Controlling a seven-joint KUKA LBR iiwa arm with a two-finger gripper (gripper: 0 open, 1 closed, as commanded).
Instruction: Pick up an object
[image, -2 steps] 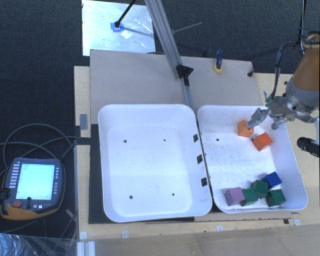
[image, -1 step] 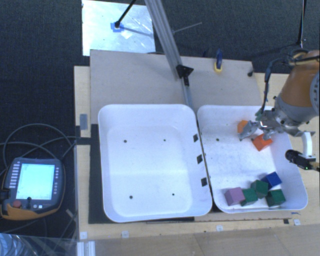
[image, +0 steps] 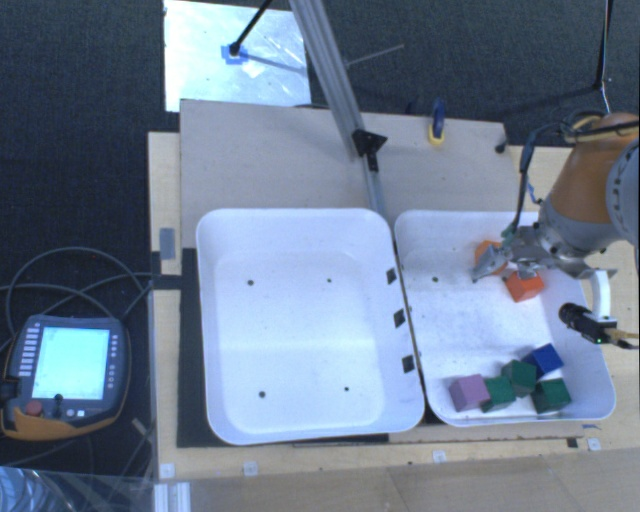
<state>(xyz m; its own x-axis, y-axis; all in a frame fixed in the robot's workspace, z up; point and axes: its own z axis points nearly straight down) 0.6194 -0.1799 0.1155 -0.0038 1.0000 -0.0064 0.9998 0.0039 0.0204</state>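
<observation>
My gripper (image: 507, 268) hangs over the upper right part of the right bin (image: 440, 330), with its fingers spread open and nothing seen between them. An orange block (image: 524, 288) lies on the bin floor just below the right finger. A second small orange piece (image: 486, 247) peeks out at the gripper's upper left, partly hidden by it. In the bin's front right corner sits a cluster of blocks: a pink one (image: 466, 391), a blue one (image: 545, 358) and three green ones (image: 497, 392), (image: 519, 375), (image: 551, 396).
The left bin (image: 215, 300) stands beside the right one, sharing a raised rim. A slanted metal pole (image: 340, 90) crosses above the bench's back. A teach pendant (image: 65, 375) lies off the bench at the left.
</observation>
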